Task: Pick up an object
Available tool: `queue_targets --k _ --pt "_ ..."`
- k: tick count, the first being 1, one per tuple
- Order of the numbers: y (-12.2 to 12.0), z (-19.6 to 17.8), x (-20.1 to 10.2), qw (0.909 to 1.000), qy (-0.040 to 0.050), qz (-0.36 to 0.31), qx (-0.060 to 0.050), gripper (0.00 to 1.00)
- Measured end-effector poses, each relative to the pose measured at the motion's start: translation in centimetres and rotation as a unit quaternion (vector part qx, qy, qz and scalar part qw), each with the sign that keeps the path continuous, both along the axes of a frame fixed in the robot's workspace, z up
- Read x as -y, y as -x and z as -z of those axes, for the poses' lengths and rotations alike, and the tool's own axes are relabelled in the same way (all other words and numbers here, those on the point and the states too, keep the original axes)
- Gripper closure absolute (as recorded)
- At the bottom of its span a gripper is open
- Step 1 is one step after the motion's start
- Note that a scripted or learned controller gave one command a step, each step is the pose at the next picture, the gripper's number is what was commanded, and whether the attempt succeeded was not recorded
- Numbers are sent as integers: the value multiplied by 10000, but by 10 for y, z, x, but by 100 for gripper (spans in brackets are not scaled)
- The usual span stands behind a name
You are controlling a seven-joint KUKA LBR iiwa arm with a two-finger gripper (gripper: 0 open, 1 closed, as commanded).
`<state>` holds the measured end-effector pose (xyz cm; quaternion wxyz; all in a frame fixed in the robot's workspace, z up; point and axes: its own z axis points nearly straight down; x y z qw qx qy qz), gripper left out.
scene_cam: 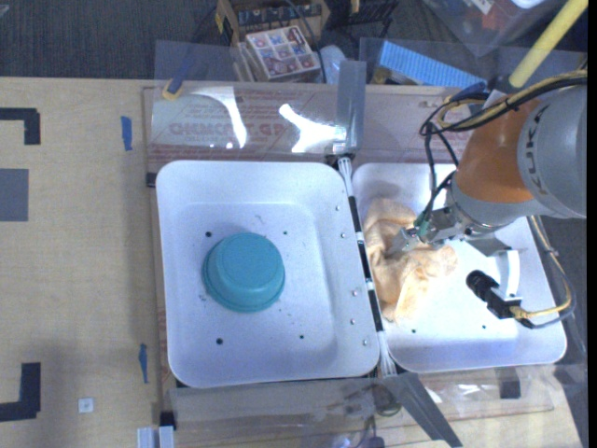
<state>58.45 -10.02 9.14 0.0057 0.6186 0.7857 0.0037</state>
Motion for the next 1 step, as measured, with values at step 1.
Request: queue_targets --k 1 --pt "-36 1 1 9995 7 -315 -3 0"
